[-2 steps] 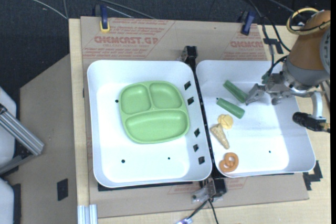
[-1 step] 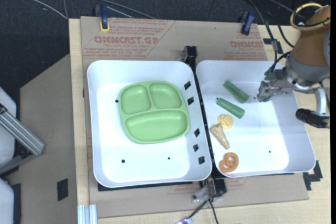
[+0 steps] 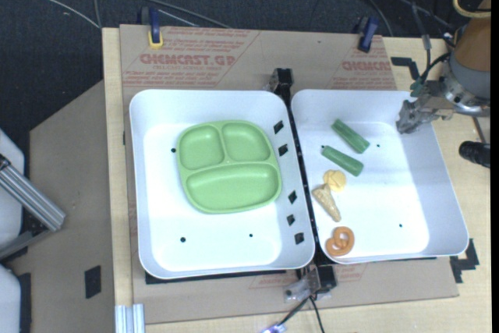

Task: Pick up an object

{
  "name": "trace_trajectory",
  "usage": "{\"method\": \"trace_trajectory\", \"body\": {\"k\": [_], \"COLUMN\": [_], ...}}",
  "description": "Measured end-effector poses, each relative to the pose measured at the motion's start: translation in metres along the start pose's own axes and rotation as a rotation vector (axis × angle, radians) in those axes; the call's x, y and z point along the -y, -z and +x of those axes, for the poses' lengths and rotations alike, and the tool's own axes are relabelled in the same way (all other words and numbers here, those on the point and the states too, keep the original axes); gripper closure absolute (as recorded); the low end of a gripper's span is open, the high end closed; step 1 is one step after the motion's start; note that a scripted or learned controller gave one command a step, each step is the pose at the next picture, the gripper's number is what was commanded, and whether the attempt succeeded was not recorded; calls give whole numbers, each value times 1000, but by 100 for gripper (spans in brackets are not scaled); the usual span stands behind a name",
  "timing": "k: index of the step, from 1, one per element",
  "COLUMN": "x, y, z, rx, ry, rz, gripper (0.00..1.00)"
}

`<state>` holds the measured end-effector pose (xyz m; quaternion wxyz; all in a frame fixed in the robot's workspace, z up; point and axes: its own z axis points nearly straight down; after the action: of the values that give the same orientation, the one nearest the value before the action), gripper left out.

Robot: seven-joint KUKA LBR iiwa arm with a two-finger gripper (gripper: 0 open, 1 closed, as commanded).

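We see the tool poised over the far right corner of the right bin, and we cannot tell how it is set. The nearest thing to pick is the upper green piece, which lies to the tool's left in this view and a little nearer the camera, resting on the bin floor with its long axis running diagonally from upper left to lower right. It looks like a short, smooth, dark green cylinder. A second green piece lies just below it at a similar slant, and we judge the coming move to be a reach leftward and down.
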<state>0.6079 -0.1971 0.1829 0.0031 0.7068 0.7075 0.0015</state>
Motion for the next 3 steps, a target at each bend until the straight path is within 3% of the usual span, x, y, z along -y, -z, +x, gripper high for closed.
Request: {"method": "trace_trajectory", "body": {"k": [1, 3], "x": [-1, 33], "y": [34, 38], "z": [0, 88], "rx": [-1, -5], "ry": [0, 3], "rz": [1, 10], "gripper": [100, 100]}}
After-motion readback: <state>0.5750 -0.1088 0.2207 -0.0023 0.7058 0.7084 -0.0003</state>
